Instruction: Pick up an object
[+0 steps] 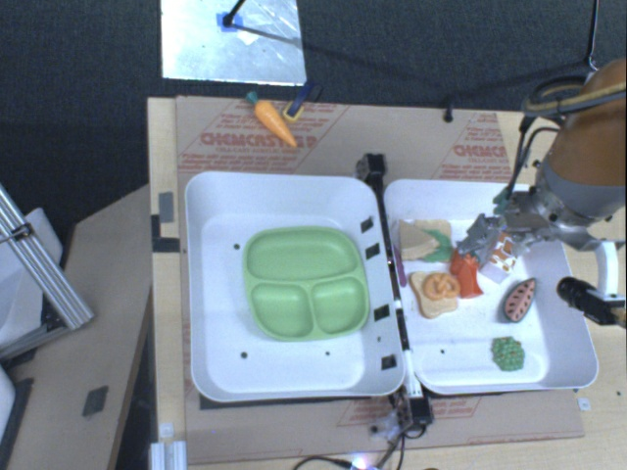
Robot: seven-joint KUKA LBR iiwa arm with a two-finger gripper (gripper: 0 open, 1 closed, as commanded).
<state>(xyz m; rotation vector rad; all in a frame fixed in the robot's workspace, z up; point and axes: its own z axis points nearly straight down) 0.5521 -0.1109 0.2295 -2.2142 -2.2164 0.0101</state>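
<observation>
The bench (pixel 167 262) carries 2 shallow white bins side by side on a sheet of printed cardboard (pixel 245 130). Beyond the far edge of the left bin (pixel 216 292), a toy carrot (pixel 273 121) lies on that cardboard, just beside a small blue-and-yellow piece (pixel 300 103). Farther still sits a shiny metal plate (pixel 232 27) against the dark floor.

Inside the left bin lies a green divided tray (pixel 306 280) with 3 compartments (1 wide one on the far side, 2 smaller ones on the near side).

A black hinge strip (pixel 384 262) runs between the bins. The right bin (pixel 558 370) holds the loose items. At its far left is a tan and green flat piece (pixel 423 238). Near the middle lies a toast-shaped toy (pixel 437 293) with an orange swirl on top, touching a red-orange toy (pixel 465 274) on its right. A small printed packet (pixel 504 255) lies just right of that. Nearer the right wall rests an oval brown-and-pink piece (pixel 518 300), and a green broccoli toy (pixel 507 352) sits near the front.

The gripper (pixel 477 248) reaches in from the right, low over the red-orange toy; its tip meets the top of that toy, but I cannot tell whether the fingers are apart or closed on it.
</observation>
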